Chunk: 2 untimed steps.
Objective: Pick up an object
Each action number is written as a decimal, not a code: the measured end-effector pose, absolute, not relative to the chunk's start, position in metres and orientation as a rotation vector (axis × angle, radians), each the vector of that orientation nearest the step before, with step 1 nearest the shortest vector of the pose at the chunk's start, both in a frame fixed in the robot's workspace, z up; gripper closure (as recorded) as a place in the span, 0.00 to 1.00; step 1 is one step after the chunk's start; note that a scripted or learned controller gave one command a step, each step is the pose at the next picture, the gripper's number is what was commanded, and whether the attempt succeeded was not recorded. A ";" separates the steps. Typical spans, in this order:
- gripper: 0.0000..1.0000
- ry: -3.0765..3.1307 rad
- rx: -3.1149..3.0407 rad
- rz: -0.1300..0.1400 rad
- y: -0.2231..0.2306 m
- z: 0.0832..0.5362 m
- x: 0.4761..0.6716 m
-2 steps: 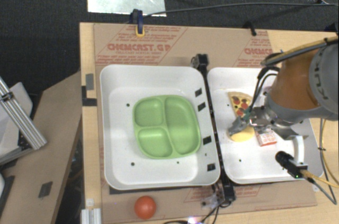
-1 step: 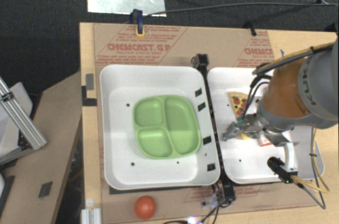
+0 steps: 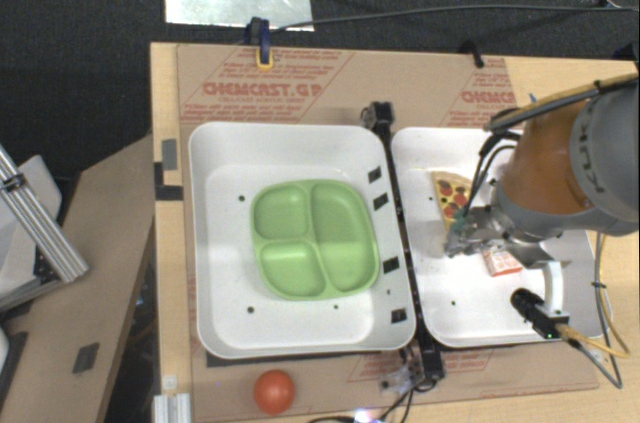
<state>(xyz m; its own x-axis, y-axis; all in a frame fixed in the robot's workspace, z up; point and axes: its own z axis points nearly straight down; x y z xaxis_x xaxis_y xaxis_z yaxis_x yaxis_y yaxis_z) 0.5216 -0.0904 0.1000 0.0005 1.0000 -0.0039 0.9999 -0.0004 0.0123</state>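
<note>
Grasp pending, lift not done. Gripper point(image 3: 458, 239) low over middle of right bin point(image 3: 470, 316), jaws' spread impossible to tell. Toy pizza slice point(image 3: 451, 192) flat toward right bin's far side, not held.

Three things to pick from, in two bins

The pizza slice point(image 3: 452, 194), yellow with red spots, lies flat in the upper middle of the right bin point(image 3: 432, 316), right of frame centre, with its wide end toward the top. A small red-and-white packet point(image 3: 500, 262) lies just below and right of it, tilted. The green plate point(image 3: 314, 239), rounded and split into four compartments, sits flat in the middle of the left bin point(image 3: 215, 211).
</note>
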 end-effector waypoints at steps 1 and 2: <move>1.00 2.220 2.220 0.003 -0.093 0.147 0.514; 1.00 2.221 2.214 0.006 -0.100 0.192 0.515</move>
<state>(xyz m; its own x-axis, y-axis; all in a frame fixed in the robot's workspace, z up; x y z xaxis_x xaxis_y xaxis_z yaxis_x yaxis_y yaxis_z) 0.5154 -0.1003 0.1923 -0.0032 1.0000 -0.0014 1.0000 0.0032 0.0067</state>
